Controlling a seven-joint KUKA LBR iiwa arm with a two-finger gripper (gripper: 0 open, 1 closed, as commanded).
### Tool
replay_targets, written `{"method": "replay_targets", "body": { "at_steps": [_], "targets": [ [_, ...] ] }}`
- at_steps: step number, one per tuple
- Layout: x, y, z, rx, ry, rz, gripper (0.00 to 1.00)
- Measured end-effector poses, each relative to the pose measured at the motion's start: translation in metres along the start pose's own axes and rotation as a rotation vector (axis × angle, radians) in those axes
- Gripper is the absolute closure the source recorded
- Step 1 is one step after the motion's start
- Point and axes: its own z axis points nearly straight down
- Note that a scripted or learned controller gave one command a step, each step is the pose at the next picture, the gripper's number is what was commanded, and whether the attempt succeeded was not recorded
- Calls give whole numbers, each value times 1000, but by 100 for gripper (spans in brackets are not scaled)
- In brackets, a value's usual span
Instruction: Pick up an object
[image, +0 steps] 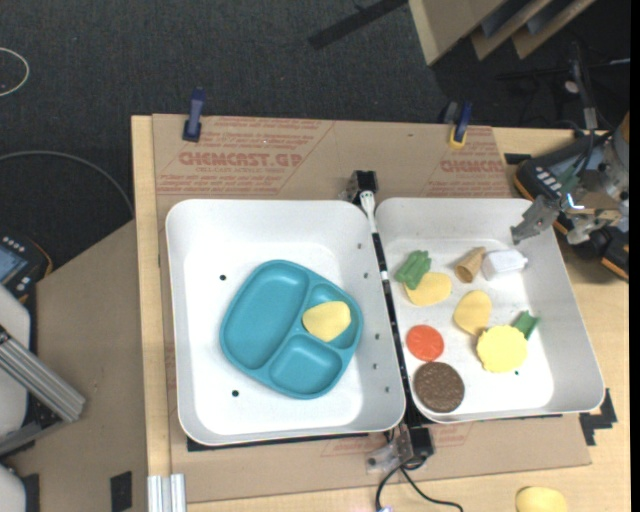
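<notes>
White block (503, 263) in the right bin (575, 330), near its back right corner, long axis running roughly side to side; likely the first candidate, being closest to the gripper (530, 222), which hangs just beyond the bin's back right rim, up and to the right of the block. Gripper state: cannot tell, nothing seen in its hold. Just left of the block, touching or nearly so, one tan cone-shaped piece (470, 264). Further left, one green leafy piece (412, 267) above one pale yellow piece (430, 290). Toward the middle, one more yellow lump (472, 312), then one yellow round piece (501, 349) with a small green stem (524, 323) at its upper right. Along the left wall, one red disc (425, 343) and, nearer the front, one brown disc (439, 386). Count in the right bin: eight objects, taking the stem as part of the round piece. In the left bin (200, 300), well apart from the gripper, one teal divided plate (265, 330) bearing one yellow piece (327, 320) in its right compartment. Coming move, by judgement: a short drop down and leftward onto the block, with the cone close enough to be bumped.
</notes>
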Motion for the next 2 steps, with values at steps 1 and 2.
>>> {"method": "replay_targets", "body": {
  "at_steps": [1,2],
  "targets": [
    [49,-55,44,6,3,-1,0],
    [98,-110,101,12,5,-2,0]
  ]
}}
